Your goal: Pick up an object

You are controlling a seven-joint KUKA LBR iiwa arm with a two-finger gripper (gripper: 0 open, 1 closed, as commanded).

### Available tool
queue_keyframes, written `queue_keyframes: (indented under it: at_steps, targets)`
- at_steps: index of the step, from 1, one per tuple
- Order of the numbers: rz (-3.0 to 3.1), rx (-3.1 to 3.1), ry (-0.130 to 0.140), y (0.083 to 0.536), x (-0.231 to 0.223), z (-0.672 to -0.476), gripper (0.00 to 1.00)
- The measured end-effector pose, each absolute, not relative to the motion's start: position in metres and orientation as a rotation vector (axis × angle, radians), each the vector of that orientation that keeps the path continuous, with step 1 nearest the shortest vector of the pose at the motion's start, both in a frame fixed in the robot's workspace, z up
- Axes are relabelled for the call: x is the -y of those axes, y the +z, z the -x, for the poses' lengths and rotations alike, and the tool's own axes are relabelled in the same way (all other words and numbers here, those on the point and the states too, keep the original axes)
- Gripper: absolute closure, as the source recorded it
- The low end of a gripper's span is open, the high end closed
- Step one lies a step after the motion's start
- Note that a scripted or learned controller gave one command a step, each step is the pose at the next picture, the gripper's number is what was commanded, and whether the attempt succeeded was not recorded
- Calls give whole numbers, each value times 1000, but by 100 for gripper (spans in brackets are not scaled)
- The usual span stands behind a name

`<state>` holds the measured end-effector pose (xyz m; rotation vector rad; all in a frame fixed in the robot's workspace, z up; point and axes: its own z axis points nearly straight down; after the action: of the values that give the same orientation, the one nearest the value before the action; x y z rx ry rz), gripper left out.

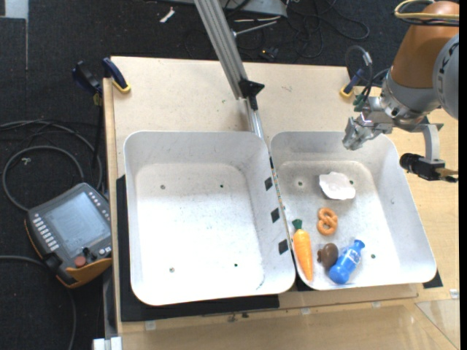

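Camera view, from above at a slant: two white bins sit side by side on the table point(182, 100). The left bin point(193, 217) has only its speckled floor showing. The right bin point(398, 195) holds five things, one of each: a white crumpled lump point(336, 186) near the middle, an orange pretzel point(327, 221) just below it, a carrot point(303, 250) with a green top lying along the bin's left wall, a small brown ball point(328, 254) just right of the carrot, and a blue bottle point(346, 261) tilted beside the ball, seemingly touching it.

The arm point(427, 49) comes in from the right, its orange band above a grey wrist, bent downward and toward the left. The jaws point(354, 138) hang over the far rim of the right bin, above and slightly right of the white lump and well apart from all five things. Whether they are apart or together I cannot tell; nothing is seen between them.

A slanted metal pole point(222, 46) runs from the top of the frame down to the seam between the bins. Two clamps with yellow tips grip the table's far corners, one at the left point(109, 75) and one at the right point(354, 79). A handheld control pad point(69, 232) lies on the dark floor at the left, with cables around it.
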<state>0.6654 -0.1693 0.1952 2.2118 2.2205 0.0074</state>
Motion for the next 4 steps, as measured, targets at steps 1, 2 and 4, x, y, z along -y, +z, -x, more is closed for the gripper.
queue_keyframes:
  at_steps: [1, 2, 4]
  targets:
    - [-2211, -2220, 6, 250, 177, -673, 100]
    - [-2215, -2222, 4, 272, 177, -674, 100]
    - [-2216, -2232, -1, 243, 78, -625, 100]
